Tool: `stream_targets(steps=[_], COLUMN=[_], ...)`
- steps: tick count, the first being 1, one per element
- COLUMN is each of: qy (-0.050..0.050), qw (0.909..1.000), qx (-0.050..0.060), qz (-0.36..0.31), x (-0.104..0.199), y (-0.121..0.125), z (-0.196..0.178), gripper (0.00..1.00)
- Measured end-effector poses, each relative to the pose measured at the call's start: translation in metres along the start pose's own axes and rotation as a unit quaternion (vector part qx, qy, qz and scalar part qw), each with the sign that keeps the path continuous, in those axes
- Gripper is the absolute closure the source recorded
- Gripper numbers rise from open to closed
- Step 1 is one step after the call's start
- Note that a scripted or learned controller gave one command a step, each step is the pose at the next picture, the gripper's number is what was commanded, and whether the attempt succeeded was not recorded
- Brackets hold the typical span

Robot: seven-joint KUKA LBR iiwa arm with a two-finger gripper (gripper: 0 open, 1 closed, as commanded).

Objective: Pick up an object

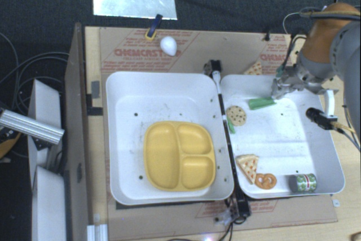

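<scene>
The arm (338,51) reaches in from the right, orange band showing above the wrist, and the gripper (280,91) is down at the far side of the right bin (287,138). Its tip sits right at the end of a flat green piece (260,103) — the two look to be touching, but whether the gripper is open, closed or clamped on anything, I can't tell from this angle. The green piece lies on the bin floor near the back wall, stretching left from the gripper toward the divider between the bins.

Elsewhere in the right bin there's a round chocolate-chip cookie (236,115) just beside the divider, nearer the camera than the green piece and apart from it. Along the near edge sits a pizza slice (247,166) with a pretzel (265,180) just beside it, and a small can (303,182) lies on its side near the corner.

Over in the left bin (169,99) is a yellow divided plate (179,155) with three compartments, toward the near right of that bin.

Behind the bins, on the cardboard sheet (197,51), lies a white egg-shaped thing (168,45), with a small blue and yellow item (153,27) at the sheet's far edge — and a cracker-like piece (255,69) rests just behind the right bin
</scene>
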State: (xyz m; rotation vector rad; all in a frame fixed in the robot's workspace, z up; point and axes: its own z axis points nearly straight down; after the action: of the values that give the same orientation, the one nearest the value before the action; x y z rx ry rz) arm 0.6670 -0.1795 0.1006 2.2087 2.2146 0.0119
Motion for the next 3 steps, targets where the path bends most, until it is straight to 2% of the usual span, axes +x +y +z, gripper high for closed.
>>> stream_targets(steps=[1,2,3], qy=[0.000,0.003,0.002], qw=[1.0000,1.0000,1.0000], qx=[0.001,0.007,0.003], qz=[0.000,-0.002,0.001], x=[0.000,0.052,0.021], y=[0.000,-0.009,0.004], z=[0.001,0.011,0.013], gripper=[0.00,0.00,0.00])
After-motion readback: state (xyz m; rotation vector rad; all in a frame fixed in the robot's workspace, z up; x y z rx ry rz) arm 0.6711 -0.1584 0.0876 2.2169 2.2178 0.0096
